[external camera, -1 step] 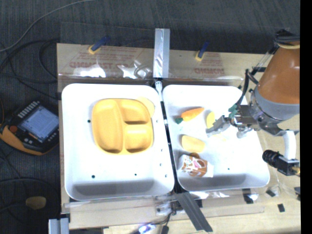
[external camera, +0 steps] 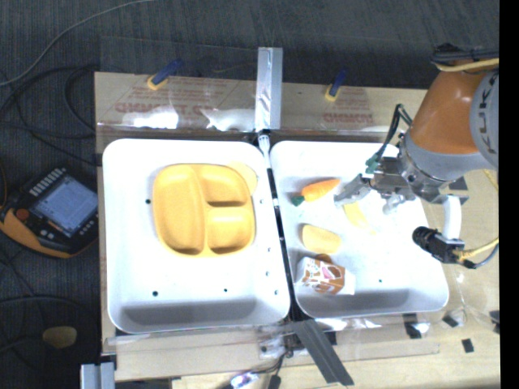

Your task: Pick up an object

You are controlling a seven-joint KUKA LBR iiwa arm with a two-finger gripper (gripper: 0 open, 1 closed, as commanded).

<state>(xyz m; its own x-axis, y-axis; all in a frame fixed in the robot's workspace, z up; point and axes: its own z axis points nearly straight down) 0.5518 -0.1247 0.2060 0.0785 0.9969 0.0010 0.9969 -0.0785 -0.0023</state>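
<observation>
Camera view shows the grey arm with its orange band reaching in from the right over the right-hand white bin. The pincer hangs low above that bin's upper middle, its two fingers spread apart with nothing between them; one fingertip points toward the bin's divider, the other sits nearer the wrist.

Just below the pincer, near its left fingertip, lies a small pale yellow piece on the bin floor; whether the finger touches it cannot be told. Just to the left of the pincer lies a toy carrot, orange with a green tip. Further below and left rests a yellow rounded block, and beyond that, toward the bin's near edge, a small printed packet in brown and white.

Well to the left of the pincer, across the divider, the left-hand white bin holds a yellow compartment tray. Both bins sit on the tabletop. Far left of the pincer, off the tabletop, a handheld control pendant lies on the dark floor.
</observation>
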